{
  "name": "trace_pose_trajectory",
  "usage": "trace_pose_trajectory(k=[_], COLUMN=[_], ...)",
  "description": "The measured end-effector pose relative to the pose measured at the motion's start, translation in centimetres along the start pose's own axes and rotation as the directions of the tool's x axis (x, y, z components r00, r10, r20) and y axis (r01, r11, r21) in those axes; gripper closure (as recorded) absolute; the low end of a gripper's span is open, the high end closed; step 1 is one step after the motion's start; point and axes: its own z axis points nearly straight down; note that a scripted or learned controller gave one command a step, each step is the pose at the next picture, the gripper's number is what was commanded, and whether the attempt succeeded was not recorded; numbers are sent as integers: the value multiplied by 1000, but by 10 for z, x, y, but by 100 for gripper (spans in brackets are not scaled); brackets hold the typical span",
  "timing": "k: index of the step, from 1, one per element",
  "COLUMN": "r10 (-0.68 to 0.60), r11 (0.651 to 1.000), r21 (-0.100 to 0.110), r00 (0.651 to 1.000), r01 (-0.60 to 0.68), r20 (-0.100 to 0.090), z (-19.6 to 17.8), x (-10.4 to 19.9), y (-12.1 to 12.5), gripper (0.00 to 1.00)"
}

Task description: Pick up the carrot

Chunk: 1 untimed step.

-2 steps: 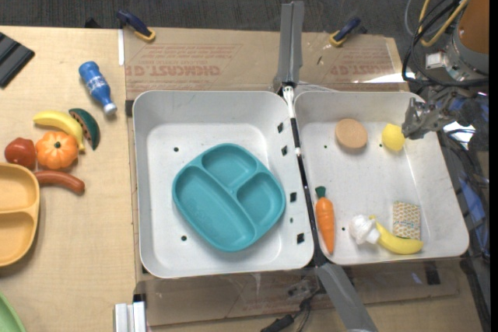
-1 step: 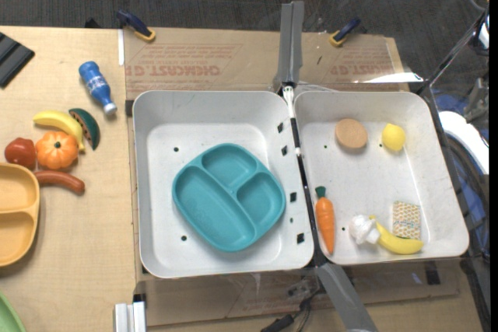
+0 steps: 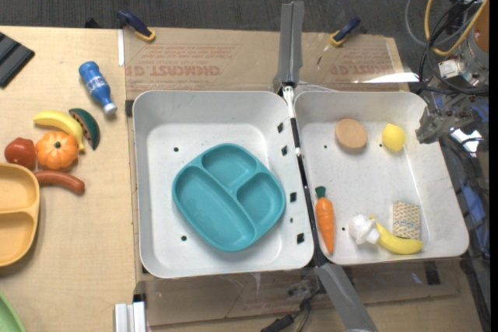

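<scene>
Orange toy carrot with green top (image 3: 324, 220) lies lengthwise along the left wall of the right white bin (image 3: 436, 190), lower centre of frame. Grey gripper (image 3: 437, 124) hangs at that bin's upper right edge, well apart from the carrot; its opening cannot be told. Teal divided plastic plate (image 3: 228, 197) occupies the left white bin (image 3: 156, 167).

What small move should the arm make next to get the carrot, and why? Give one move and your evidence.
Probably swing the gripper left and toward the near edge until it hangs above the carrot. The gripper sits at the right bin's far right rim, while the carrot lies apart against the left wall, untouched.
</scene>
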Motion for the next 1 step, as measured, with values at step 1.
trace_pose_trajectory(k=[1], r10=[27], r11=[1000], r21=[3], r00=[1000], r01=[-27], r20=[-1], z=[-79], x=[-5], y=[33], gripper=[100])
